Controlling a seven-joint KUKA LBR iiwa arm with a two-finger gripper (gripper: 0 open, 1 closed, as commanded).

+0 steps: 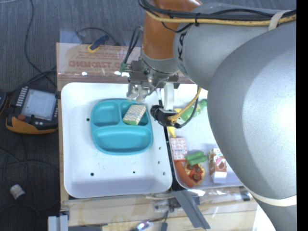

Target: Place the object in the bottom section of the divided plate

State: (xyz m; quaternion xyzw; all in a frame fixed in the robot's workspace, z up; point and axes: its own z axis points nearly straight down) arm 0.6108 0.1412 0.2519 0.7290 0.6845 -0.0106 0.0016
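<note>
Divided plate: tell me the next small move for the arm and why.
Probably carry the waffle-textured block toward the view's bottom edge, over the large bottom section of the divided plate. It now sits at the upper right small compartment, just under the gripper, so it is not yet in the target section. Whether it is held or already resting there, I cannot tell.

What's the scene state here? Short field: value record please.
plate: teal divided plate in the left bin, two small upper sections, one large bottom section
object: pale patterned block, tilted, over the upper right section
gripper: gripper just above the block; grasp unclear
bottom section: no object in it
right bin: right bin with red-and-green toy food, small cartons, a green item
task status: not yet placed
</note>
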